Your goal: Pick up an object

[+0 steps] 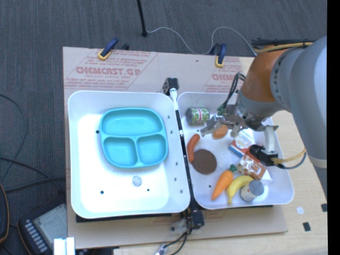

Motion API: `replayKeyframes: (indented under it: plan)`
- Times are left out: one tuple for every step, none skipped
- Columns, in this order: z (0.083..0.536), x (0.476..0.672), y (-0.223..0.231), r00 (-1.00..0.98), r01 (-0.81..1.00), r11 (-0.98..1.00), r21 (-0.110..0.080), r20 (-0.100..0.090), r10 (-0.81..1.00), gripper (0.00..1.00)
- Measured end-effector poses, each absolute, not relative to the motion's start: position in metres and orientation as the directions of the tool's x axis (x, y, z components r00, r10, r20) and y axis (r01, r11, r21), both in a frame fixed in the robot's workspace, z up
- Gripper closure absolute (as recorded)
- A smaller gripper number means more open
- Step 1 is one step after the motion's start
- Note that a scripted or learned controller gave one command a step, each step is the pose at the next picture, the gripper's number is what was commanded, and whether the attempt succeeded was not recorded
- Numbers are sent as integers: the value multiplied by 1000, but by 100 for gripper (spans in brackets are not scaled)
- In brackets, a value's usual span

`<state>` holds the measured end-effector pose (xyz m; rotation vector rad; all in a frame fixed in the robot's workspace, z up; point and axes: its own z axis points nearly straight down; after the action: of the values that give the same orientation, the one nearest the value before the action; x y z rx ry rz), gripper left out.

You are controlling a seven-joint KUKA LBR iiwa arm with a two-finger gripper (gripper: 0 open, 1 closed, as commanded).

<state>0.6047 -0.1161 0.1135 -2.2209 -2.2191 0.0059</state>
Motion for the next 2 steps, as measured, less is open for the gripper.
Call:
replayKeyframes:
  plan:
    - [124, 606, -116, 0, 1000, 0, -2, -3, 1000, 100]
    - [124, 605, -116, 0, 1000, 0, -2, -3, 1000, 0]
